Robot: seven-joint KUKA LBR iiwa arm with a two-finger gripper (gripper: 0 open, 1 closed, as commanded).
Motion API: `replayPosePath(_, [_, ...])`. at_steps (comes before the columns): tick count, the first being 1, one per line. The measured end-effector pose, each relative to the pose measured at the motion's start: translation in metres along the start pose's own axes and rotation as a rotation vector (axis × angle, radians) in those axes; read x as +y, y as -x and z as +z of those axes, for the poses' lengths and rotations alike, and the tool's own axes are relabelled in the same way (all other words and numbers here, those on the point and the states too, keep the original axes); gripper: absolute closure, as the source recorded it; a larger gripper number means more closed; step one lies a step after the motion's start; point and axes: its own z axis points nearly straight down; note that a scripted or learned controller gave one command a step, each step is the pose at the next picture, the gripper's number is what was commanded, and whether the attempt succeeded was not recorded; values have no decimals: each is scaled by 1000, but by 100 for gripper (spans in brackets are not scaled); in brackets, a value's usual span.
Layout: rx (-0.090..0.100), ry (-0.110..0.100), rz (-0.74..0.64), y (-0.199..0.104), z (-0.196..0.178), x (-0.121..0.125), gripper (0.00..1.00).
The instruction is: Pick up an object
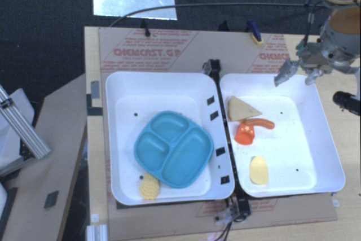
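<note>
Plastic toy food, by the look of it, lies in the right-hand bin (pixel 316 121), below and to the left of the gripper (pixel 298 75) as the camera shows it. The gripper hangs over the bin's far rim with its two fingers spread apart and nothing between them.

Nearest to it is a tan wedge (pixel 241 108), like a slice of bread or cheese, close to the divider between the bins. Just beyond that, and further from the gripper, an orange sausage (pixel 261 123) lies across the top of a small red piece (pixel 245 134), the two touching. Furthest off, toward the near rim, sits a pale yellow oval (pixel 259 170), well apart from the rest.

All of these are probably light, hollow and fairly stiff, with smooth skins that could slip from a hard pinch. The yellow oval seems the easiest target: it has free floor on every side, so the fingers could close across its narrow width. The wedge's sloping faces may squirt out of a grip unless its flat sides are taken. The sausage would need a hold across its middle, and the red piece would likely be nudged.

In the left bin (pixel 121 121), far from the gripper, are a blue divided plate (pixel 173 148) and a yellow corn cob (pixel 149 187).
</note>
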Motion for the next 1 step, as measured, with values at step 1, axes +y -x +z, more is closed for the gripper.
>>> replayPosePath(1, [-2, 11, -2, 0, -7, 2, 0])
